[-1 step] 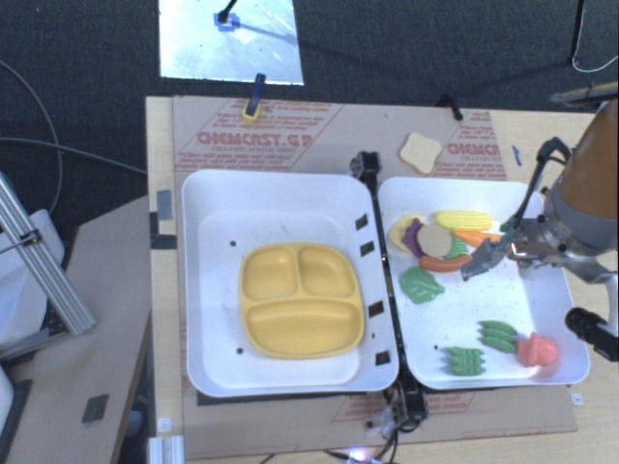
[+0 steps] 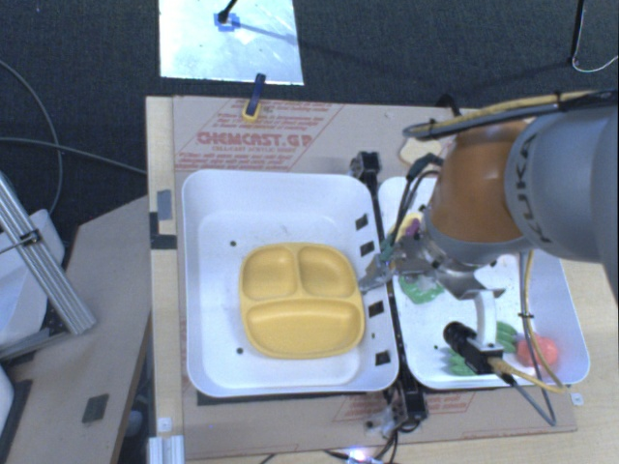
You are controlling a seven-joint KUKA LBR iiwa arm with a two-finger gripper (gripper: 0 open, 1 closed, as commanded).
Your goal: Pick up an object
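Observation:
A yellow divided plate point(image 2: 300, 300) lies in the left bin point(image 2: 213, 259). In the right bin point(image 2: 571, 341) I see a green piece point(image 2: 420, 291) near the left wall, another green item point(image 2: 504, 336) toward the front, and a pink-red object point(image 2: 542, 349) at the front right. The grey and orange arm hangs over the right bin and hides much of its floor. My gripper point(image 2: 376, 276) points left, low over the divider between the bins, just right of the plate's edge. Nothing shows between its tips.
A small purple and yellow item point(image 2: 411, 228) peeks out beside the arm at the right bin's left wall. Black clips line the divider point(image 2: 372, 249). A blue and yellow tool point(image 2: 254, 98) lies on the cardboard behind the bins.

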